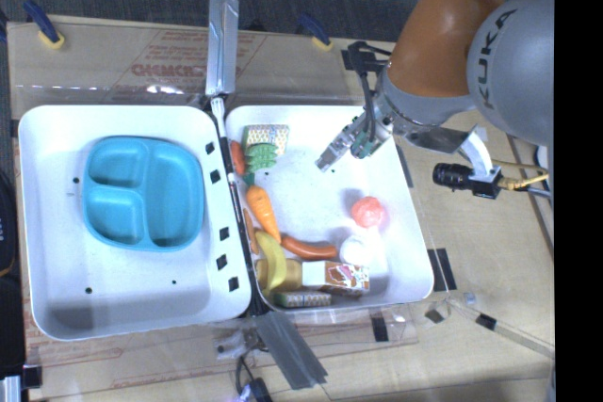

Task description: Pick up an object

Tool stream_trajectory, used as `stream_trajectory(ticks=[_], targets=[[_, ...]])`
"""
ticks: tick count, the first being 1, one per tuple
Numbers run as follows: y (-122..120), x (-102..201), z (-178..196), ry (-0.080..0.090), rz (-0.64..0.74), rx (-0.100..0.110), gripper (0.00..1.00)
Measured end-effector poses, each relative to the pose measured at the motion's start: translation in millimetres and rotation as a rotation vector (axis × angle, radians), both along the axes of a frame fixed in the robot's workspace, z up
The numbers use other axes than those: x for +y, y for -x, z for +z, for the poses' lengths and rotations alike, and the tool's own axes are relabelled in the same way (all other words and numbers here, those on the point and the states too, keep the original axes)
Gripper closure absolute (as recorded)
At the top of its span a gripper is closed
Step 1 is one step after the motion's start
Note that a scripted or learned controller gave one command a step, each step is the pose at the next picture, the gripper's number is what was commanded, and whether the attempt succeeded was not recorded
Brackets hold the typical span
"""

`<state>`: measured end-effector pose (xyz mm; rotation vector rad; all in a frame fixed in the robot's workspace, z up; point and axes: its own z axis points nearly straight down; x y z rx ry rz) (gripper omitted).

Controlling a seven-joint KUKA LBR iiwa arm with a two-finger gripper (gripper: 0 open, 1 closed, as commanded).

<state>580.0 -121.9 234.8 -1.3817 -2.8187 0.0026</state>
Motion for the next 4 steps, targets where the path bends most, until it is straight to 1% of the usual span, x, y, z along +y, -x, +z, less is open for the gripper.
stream_trajectory(ticks=[1, 2, 3, 4], targets=[[0, 64, -44, 0.0, -0.301, 0.002, 1.0], [0, 64, -44, 0.001, -0.302, 0.001, 0.0], [-33, 64, -43, 0.001, -0.346, -0.001, 0.0], [-58, 82, -43, 0.0, -0.261, -0.003, 0.0]])
